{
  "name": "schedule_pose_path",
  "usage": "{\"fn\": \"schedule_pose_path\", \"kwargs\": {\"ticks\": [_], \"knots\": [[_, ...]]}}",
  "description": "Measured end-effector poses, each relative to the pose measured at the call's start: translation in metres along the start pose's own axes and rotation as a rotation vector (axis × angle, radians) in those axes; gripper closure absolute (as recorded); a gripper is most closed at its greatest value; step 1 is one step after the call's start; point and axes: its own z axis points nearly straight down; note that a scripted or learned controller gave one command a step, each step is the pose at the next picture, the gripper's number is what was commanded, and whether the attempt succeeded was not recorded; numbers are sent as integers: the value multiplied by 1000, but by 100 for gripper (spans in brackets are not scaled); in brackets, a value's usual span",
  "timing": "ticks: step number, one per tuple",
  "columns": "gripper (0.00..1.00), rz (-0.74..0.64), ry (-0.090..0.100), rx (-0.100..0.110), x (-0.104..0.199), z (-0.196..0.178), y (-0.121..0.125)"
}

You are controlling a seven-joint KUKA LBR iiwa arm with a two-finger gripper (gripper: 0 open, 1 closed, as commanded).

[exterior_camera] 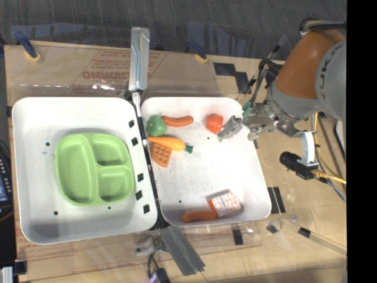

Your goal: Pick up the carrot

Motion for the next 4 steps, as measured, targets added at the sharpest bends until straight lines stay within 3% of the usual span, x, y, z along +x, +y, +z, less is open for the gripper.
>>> {"fn": "schedule_pose_path", "kwargs": {"ticks": [1,2,3,4], "knots": [[0,38,0,3,73,89,5],[100,36,0,3,72,80,6],[0,35,-1,4,72,80,6],[0,-54,-4,-18,100,135,56]]}}
